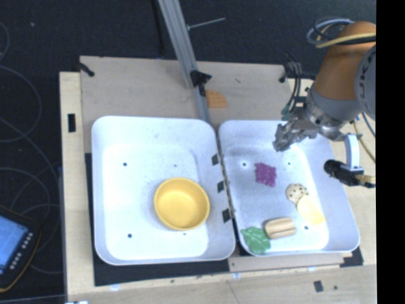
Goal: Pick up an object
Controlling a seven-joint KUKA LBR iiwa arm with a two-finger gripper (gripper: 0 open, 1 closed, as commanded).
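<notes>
No writing can be read on anything. The gripper (282, 139) hangs over the far part of the right bin (338, 242); whether it is wide or narrow I cannot tell, and nothing shows in it. Just below-left of it lies a purple piece (265, 173). Farther toward the near rim lie a cookie (295, 192), a yellow piece (311, 212), a tan roll (279, 227) and a green piece (255, 238). A yellow bowl (181, 202) sits in the left bin (114, 144), well apart.

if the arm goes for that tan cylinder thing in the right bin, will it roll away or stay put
The tan cylinder lies on its side, so a nudge across its length would probably roll it. The green piece touching its left end may check that a little. It looks smooth and rounded, so the pincer could slip off unless it closes across the middle.
</notes>
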